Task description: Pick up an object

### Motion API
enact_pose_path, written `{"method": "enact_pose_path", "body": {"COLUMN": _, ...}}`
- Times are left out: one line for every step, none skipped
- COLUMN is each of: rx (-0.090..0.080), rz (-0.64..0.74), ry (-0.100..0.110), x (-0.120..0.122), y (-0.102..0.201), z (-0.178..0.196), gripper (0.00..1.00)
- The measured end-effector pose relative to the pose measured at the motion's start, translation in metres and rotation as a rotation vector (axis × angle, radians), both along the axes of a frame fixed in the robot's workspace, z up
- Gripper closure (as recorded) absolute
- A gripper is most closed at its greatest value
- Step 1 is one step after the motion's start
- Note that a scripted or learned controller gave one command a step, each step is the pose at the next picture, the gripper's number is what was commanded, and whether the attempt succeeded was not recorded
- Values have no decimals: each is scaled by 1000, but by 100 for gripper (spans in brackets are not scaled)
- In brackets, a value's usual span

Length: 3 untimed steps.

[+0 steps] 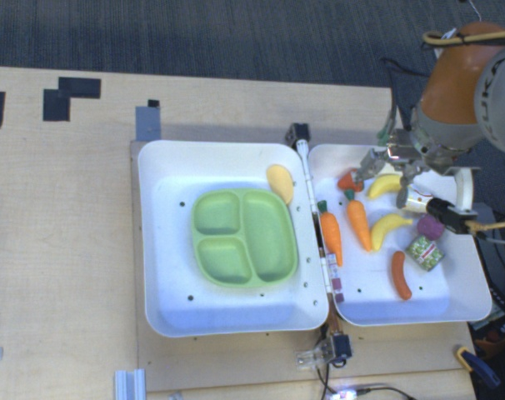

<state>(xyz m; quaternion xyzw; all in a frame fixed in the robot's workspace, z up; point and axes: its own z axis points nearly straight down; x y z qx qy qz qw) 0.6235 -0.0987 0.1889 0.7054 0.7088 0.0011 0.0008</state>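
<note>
End effector [389, 170] fingers spread wide, straddling a yellow banana [384, 185] in the right bin [452, 302].

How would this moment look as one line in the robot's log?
task: pick up object | gripper: over right bin, above banana | held: nothing seen

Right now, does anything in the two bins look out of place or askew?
One carrot lies along the divider between the bins, not flat in the right bin with the other food.
</note>
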Motion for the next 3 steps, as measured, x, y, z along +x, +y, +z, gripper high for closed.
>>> {"method": "enact_pose_path", "body": {"rx": -4, "rz": 0, "ry": -16, "x": 33, "y": -4, "z": -86, "gripper": 0}}
{"method": "enact_pose_path", "body": {"rx": -3, "rz": 3, "ry": -16, "x": 33, "y": -3, "z": -76, "gripper": 100}}
{"method": "enact_pose_path", "body": {"rx": 1, "rz": 1, "ry": -2, "x": -3, "y": 81, "z": 3, "gripper": 100}}
